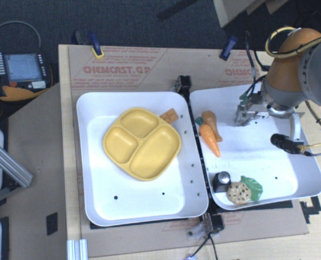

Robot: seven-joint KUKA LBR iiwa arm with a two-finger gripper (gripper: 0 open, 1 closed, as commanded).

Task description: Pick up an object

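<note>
Camera view: ridged, tapered carrot [210, 140] beside compartmented plate [142, 143]

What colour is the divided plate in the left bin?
Yellow plate, seen in the camera view.

yellow plate [142, 143], orange carrot [210, 140], white bins [95, 161]

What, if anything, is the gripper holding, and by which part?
Nothing visible: the gripper hangs over bare floor of the right bin, apart from the carrot.
</note>
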